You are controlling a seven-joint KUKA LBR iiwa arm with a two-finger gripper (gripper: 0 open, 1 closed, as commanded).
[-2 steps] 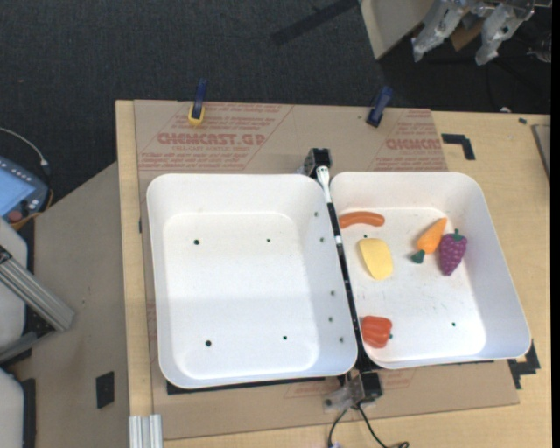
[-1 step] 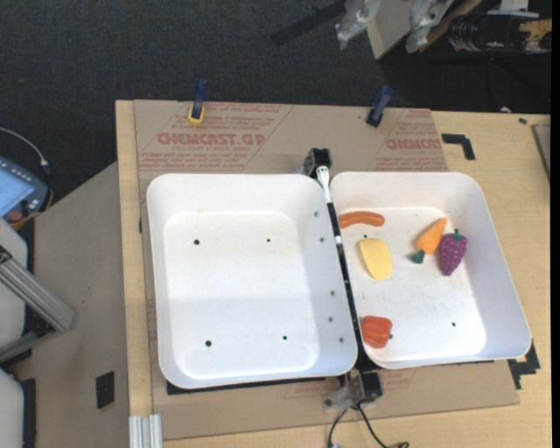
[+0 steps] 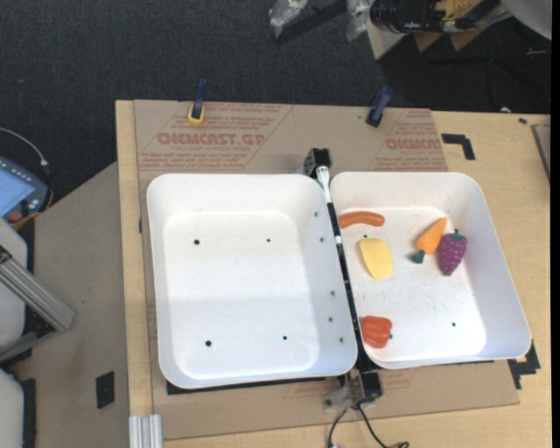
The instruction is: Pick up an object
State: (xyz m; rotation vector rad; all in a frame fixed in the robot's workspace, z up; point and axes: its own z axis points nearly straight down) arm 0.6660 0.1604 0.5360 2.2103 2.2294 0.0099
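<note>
White right bin (image 3: 490,262) holds 5 toys, all well nearer the camera than the raised tool (image 3: 319,17). The sausage (image 3: 360,219) lies closest to it, long axis crosswise. Whether the tool is open or closed I cannot tell.

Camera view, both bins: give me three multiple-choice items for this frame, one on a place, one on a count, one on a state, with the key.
1. Where do the toy foods lie?
A. the left bin
B. the right bin
C. the cardboard

2. How many toy foods are there?
A. three
B. five
C. seven

3. How do the carrot and the purple grapes stand?
A. side by side, close together
B. in different bins
C. stacked

Key: 1 B, all lie in the right bin. 2 B, sausage, yellow piece, carrot, grapes, red pepper. 3 A, they lie next to each other near the bin's right wall.
</note>
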